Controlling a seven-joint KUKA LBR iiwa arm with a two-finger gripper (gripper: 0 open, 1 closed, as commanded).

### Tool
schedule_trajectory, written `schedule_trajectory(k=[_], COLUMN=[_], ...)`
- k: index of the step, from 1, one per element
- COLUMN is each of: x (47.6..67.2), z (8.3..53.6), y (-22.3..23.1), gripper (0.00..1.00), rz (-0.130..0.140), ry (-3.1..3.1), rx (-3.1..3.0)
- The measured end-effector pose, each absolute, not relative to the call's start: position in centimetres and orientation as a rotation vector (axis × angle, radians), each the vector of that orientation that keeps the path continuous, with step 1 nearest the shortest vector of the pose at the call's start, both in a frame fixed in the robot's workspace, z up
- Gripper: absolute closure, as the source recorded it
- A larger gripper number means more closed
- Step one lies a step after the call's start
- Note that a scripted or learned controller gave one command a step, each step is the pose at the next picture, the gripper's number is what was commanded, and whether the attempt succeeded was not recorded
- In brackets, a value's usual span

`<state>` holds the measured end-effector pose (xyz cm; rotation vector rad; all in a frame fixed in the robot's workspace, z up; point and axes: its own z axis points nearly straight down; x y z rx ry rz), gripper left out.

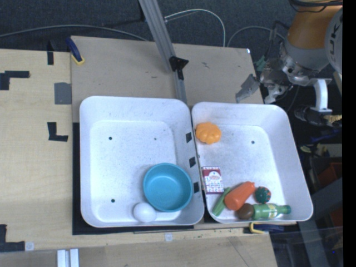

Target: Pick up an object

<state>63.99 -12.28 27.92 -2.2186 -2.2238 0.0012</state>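
5 toys crowd the right bin's (289, 149) near corner, carrot (240, 194) touching the bottle (270, 209), so a grab there may slip or snag 2; the orange piece (208, 133) lies apart. The gripper (261, 85) hangs over the wooden table (128, 65) beyond the bin, fingers apparently spread, nothing between them; dark carpet surrounds

Counter (33, 149): tan, black tape marks at left. Grey metal pole (158, 26) slants in from above. White cables (211, 21) behind.
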Motion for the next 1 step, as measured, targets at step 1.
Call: schedule_trajectory(k=[1], x=[63.99], z=[27.92], y=[-12.28], gripper=[0.00], rz=[0.002], ry=[-2.224], rx=[-2.218])
